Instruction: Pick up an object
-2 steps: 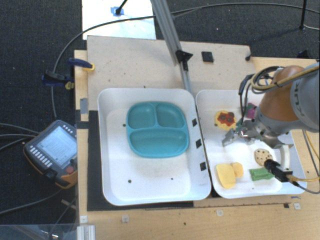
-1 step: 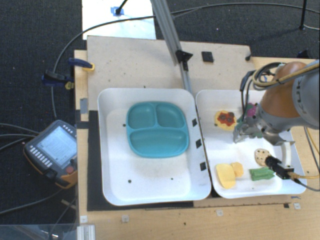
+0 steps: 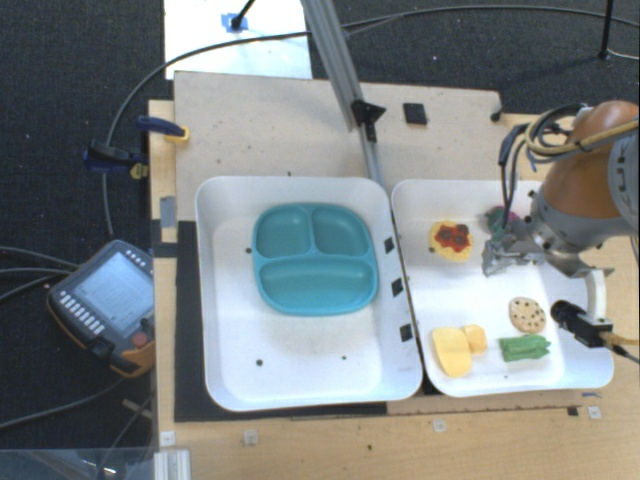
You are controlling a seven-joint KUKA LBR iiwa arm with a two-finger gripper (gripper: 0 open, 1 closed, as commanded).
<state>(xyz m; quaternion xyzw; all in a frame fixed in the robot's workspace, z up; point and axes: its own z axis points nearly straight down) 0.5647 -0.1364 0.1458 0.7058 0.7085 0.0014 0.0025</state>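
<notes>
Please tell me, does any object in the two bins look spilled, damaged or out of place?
Nothing stands out. The teal plate lies flat in the left bin. The toy pizza, cookie, yellow pieces and green piece lie apart in the right bin.

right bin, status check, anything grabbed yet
Gripper low over right bin, nothing seen held. Mini pizza just beside it. Cookie, green piece untouched.

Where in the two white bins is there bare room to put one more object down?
In the left bin, the floor in front of the teal divided plate is bare, up to the near rim. The right bin is crowded: pizza, cookie, yellow pieces and green piece, with the gripper above. A bare strip remains along its left wall.
</notes>
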